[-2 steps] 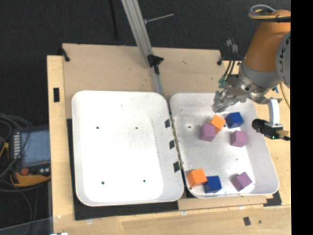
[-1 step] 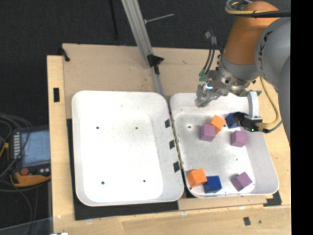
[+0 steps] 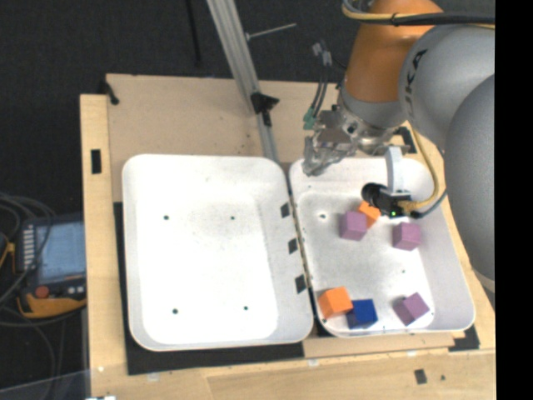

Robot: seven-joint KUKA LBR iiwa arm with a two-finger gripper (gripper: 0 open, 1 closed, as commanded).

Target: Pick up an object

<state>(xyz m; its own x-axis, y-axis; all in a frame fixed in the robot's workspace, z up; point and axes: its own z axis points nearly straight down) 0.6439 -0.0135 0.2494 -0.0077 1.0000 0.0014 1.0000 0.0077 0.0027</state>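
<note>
Faintly, letters "KU" mark the grey arm (image 3: 433, 65) above the claw (image 3: 321, 158).

We look down on a pale wooden table (image 3: 200, 119) set over a dark floor (image 3: 50, 32). A slanted metal rail (image 3: 237, 48) crosses behind it, and a handheld control pendant (image 3: 50, 265) with cables lies beside the table.
</note>
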